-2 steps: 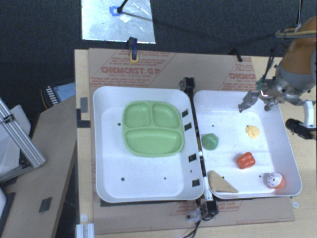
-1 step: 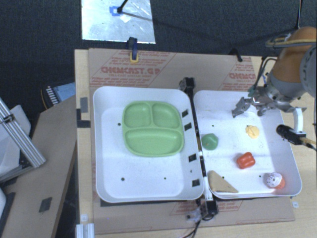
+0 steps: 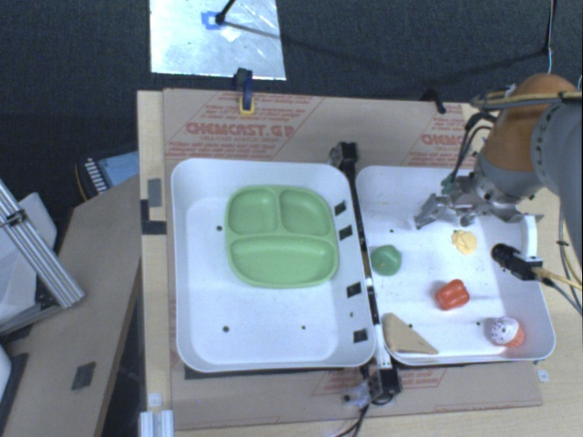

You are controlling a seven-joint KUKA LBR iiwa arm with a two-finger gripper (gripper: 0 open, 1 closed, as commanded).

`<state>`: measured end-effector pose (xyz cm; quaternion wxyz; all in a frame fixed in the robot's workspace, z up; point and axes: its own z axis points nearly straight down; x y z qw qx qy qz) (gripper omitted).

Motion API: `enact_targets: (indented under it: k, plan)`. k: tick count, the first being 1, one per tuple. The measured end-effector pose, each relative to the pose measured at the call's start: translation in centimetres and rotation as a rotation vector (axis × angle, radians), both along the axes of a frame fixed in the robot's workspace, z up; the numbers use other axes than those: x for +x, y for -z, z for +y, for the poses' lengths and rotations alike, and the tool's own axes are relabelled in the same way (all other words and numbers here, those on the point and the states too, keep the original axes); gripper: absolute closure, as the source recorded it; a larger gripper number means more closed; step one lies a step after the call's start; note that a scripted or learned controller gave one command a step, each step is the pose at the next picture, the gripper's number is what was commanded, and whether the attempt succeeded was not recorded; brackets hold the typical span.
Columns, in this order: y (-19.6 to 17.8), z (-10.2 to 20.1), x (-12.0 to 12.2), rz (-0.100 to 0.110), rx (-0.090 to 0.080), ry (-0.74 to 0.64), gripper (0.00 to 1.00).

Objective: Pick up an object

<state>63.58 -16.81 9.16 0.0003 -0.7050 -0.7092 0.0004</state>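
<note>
Right now my gripper (image 3: 435, 213) hovers low over the right bin (image 3: 401, 189), near its far wall; I can't tell from this angle whether it is spread or closed, and nothing shows between its tips. No object sits under it, just bare white floor, so a close here would likely grab nothing. Closest candidate is the small yellow piece (image 3: 465, 241), just beside the gripper toward the arm side and nearer the camera. The green ball (image 3: 386, 259) is nearer the camera and on the side away from the arm, the red pepper (image 3: 452, 294) further toward the camera. Risk: small, rounded items may roll or squirt off when nudged.
</note>
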Motion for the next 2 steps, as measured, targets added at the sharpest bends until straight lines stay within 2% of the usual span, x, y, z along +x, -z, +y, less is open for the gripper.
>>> enact_targets:
  k: [1, 2]
  plan:
    - [-1.4, 0.0, 0.2, -0.006, -0.001, -0.002, 1.0]
    - [-6.9, -0.1, -0.6, -0.008, -0.001, 0.004, 1.0]
